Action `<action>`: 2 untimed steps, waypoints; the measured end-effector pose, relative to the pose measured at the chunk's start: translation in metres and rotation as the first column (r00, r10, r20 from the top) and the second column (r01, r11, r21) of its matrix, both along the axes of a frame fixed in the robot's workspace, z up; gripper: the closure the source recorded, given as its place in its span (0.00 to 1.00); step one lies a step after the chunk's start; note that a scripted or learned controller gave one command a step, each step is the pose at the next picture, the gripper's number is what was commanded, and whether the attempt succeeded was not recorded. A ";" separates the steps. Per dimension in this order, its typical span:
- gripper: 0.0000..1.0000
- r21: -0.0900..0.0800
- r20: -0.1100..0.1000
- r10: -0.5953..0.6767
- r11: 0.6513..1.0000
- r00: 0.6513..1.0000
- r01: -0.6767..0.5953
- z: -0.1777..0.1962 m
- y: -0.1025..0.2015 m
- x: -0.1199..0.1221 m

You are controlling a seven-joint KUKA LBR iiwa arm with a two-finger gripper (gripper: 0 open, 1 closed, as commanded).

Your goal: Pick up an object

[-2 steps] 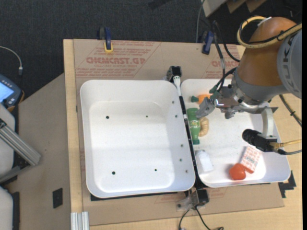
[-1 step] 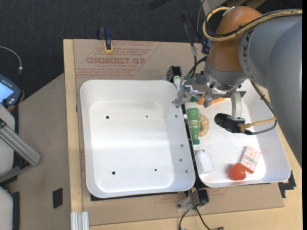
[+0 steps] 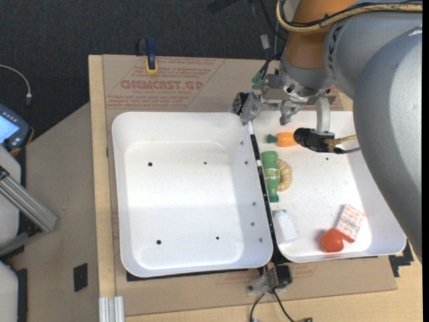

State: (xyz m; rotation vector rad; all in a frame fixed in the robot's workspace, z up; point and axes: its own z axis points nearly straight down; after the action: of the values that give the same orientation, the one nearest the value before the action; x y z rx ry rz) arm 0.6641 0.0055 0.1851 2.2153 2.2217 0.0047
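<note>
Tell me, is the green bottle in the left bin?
No, the green bottle lies in the right bin, along its left wall.

This looks like a robotics lab: a grey arm (image 3: 375,79) enters from three o'clock over two white bins (image 3: 134,200) on a cardboard-covered bench (image 3: 181,79), with cables (image 3: 268,307) at six o'clock and aluminium framing (image 3: 27,203) at nine.

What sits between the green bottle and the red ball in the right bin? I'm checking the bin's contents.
In the camera view, a small white rectangular block lies between the green plastic bottle and the red round ball.
</note>
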 end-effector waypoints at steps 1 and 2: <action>0.00 0.003 -0.002 0.004 1.000 1.000 -0.004 0.000 0.071 0.002; 1.00 -0.001 0.001 0.001 1.000 1.000 -0.001 0.011 0.066 0.003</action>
State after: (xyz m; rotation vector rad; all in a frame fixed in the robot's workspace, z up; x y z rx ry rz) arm 0.6674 0.0718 0.1962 2.2141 2.2216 0.0048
